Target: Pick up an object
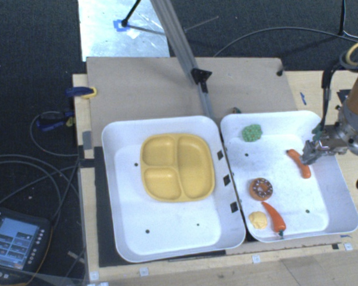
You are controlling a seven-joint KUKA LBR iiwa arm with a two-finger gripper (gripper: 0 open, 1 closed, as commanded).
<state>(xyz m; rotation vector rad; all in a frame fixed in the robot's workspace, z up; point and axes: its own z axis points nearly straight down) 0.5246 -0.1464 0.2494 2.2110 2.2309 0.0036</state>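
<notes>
A robot hand point(314, 151) hangs over the right bin's point(344, 217) right edge, touching or just above the upper end of an orange sausage point(299, 163). The sausage lies just left of the hand, its long axis slanting down toward the bin's near edge. The arm enters from the right, wrist bent downward. Whether the hand is open or closed is unclear.

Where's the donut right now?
The donut lies in the right bin, near its left wall, below the green broccoli piece and just above the yellow piece and orange chili.
</notes>
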